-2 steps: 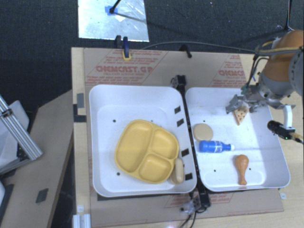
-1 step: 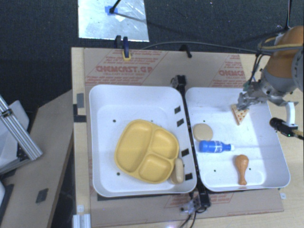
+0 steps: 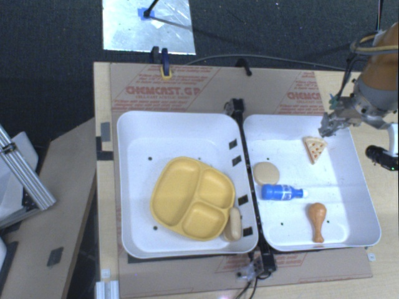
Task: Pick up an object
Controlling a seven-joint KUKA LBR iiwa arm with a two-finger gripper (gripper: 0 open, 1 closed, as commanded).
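Holding pizza slice (image 3: 315, 148), bottle (image 3: 282, 192), drumstick (image 3: 317, 219): right bin (image 3: 361, 185); end effector (image 3: 328, 127) state unclear.

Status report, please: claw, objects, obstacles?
Claw above right bin's far edge, nothing visibly held. Pizza slice nearest, just below. Path looks clear.

We are looking down at two white bins sitting side by side, the left bin (image 3: 124, 167) and the right bin (image 3: 349, 185) touching along a seam where black clips (image 3: 235, 161) are showing. Both are resting on a brown sheet with red lettering (image 3: 187, 83), which is lying on the tan bench (image 3: 75, 198). We are seeing a blue and yellow clamp (image 3: 164, 62) gripping the sheet's far edge, a shiny square panel (image 3: 134, 17) lying beyond it on dark flooring (image 3: 50, 42), and an aluminium rail (image 3: 25, 173) slanting at the left
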